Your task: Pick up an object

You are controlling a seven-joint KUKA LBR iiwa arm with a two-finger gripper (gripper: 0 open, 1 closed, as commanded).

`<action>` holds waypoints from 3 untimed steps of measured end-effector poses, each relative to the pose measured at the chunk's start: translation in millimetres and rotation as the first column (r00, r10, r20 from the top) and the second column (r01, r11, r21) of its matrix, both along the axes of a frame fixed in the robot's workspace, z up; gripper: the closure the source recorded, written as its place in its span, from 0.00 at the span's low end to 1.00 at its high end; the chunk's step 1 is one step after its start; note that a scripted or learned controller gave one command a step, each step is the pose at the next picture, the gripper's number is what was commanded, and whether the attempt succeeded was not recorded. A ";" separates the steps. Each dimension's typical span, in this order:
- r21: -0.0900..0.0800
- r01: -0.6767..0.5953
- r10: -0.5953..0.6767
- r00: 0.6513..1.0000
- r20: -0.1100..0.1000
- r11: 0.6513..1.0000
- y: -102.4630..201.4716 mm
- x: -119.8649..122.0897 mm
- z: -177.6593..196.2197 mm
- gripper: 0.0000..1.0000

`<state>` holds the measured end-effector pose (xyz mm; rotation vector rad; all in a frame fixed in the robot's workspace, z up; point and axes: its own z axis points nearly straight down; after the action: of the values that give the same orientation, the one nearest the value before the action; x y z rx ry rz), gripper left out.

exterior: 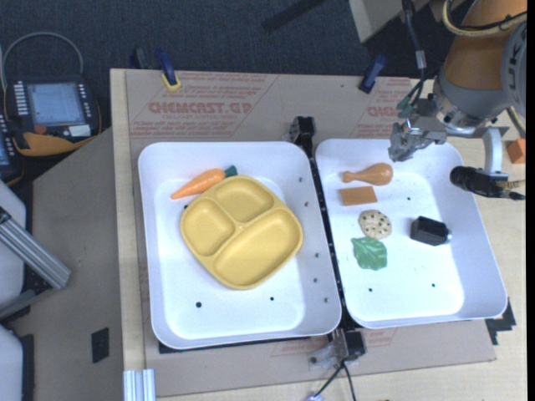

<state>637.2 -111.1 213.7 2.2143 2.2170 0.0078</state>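
The right bin (468, 299) holds a chicken drumstick (369, 174), a brown toast slice (358, 195), a speckled cookie (375, 223), a green leafy piece (369, 253) and a small black block (430, 230). An orange carrot (198, 182) and a yellow divided plate (241, 230) lie in the left bin (159, 291). My gripper (405, 149) hangs over the right bin's far edge, just up and right of the drumstick. Nothing shows between its fingers.
A black clamp (302, 129) sits between the bins at the back. Blue clips (170, 72) pin the cardboard base at its far edge. A teach pendant (52, 111) lies off the bench to the left. A black cylinder (476, 180) juts over the right bin's right rim.
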 end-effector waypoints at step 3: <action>0.004 -0.005 0.005 1.000 -0.006 1.000 114.0 13.2 33.6 1.00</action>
<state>650.4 2.9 247.3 2.2133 2.2275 0.0052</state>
